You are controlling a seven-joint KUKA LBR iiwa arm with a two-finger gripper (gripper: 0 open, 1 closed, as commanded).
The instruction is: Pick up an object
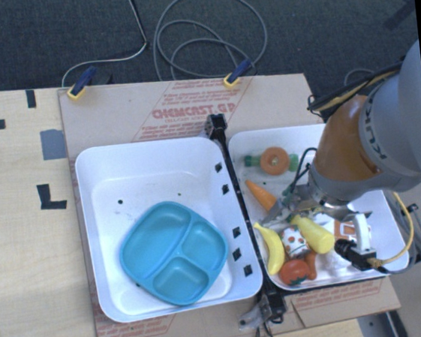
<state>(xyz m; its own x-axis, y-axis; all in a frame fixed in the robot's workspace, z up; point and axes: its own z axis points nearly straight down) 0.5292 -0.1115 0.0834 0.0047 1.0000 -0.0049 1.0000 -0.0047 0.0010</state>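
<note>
Lower gripper (294,209) straight onto carrot (261,194) in right bin (309,134), w/ fingers centred, clear of banana (272,248); finger state can't tell.

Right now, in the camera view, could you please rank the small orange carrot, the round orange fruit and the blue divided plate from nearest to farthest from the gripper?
1. The small orange carrot, right bin, just left of the gripper.
2. The round orange fruit, at the right bin's far end, above the gripper.
3. The blue divided plate, in the left bin, across the divider.
</note>
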